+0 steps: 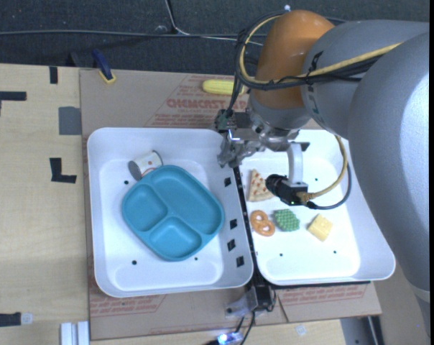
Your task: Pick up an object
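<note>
My gripper (233, 148) hangs over the ridge between the two bins, near their far end, under the grey wrist and orange band. Just to its lower right in the right bin (361, 261) lies a toy pizza slice (256, 185). Nearer the front are a pretzel (261, 222), a green knobbly piece (287, 219) and a yellow cheese block (319, 227). In the left bin (102, 192) a blue divided plate (172, 210) lies flat, with a small tipped-over cup (145, 165) at its far left corner. Nothing shows in the gripper's grasp.
A black fitting with a yellow cable (285, 189) hangs off the wrist above the right bin's objects. A yellow banana-like item (217, 87) lies on the cardboard behind the bins. The arm's bulk covers the right bin's far right side.
</note>
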`<state>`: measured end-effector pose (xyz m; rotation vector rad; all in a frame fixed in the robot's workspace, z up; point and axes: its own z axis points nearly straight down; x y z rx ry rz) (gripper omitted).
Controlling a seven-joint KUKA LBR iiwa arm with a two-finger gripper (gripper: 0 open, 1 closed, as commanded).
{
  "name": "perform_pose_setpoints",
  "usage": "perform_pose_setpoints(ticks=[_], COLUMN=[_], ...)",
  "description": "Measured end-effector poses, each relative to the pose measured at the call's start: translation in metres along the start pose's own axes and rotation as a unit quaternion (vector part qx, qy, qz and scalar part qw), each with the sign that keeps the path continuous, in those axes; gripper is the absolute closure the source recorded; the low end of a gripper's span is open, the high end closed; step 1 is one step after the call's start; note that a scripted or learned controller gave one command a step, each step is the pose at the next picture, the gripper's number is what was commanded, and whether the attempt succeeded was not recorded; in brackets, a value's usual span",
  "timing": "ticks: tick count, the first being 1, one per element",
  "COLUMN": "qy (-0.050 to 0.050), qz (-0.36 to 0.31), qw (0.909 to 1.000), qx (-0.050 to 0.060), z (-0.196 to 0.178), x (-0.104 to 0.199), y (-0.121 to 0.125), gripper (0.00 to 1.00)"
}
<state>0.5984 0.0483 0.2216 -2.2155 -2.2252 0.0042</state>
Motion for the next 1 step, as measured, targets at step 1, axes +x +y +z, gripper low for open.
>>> perform_pose_setpoints(ticks=[1], qy=[0.001], qz=[-0.001], qw=[1.0], qx=[-0.001], z=[-0.0092], x=[0.053], y=[0.0127], gripper=[1.0])
